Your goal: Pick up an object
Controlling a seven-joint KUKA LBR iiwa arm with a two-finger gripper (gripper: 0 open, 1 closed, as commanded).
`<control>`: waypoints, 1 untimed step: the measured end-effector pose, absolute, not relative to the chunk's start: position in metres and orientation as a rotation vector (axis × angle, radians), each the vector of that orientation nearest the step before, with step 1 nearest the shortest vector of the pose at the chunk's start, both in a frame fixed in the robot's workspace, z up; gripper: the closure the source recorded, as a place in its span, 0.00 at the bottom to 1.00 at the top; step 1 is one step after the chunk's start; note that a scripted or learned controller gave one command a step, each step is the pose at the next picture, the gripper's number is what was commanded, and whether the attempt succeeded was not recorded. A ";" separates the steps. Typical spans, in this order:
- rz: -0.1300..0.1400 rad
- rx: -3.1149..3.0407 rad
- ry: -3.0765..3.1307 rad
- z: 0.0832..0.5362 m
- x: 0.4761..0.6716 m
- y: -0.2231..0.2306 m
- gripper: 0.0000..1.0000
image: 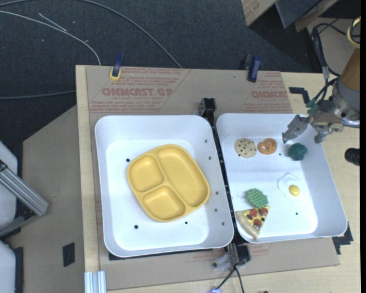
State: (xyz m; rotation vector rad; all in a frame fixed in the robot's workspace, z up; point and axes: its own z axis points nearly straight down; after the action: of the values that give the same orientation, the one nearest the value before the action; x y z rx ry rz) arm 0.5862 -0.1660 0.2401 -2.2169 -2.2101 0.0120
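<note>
Dark green lump (pixel 297 151), maybe broccoli, lies in rt bin's far corner, by donut.

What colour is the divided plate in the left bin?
Yellow. The divided plate shows best in the camera view, lying in the left bin.

Arm (pixel 350 80) cut off by the right edge, upper part out of view. Black object (pixel 355 155) at the right edge, just beyond the right bin (pixel 329 189), partly cropped and too small to identify. Grey metal rail (pixel 20 189) at the left edge cut off. Cardboard boxes (pixel 274 10) at the far side cropped by the top edge. Print on the cardboard sheet (pixel 137 90) partly legible only.
</note>
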 end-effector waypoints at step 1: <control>0.000 -2.221 -2.222 0.248 0.589 -0.166 0.00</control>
State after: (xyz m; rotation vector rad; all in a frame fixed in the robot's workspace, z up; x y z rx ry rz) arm 0.5888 -0.1655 0.2476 -2.2213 -2.2219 0.0001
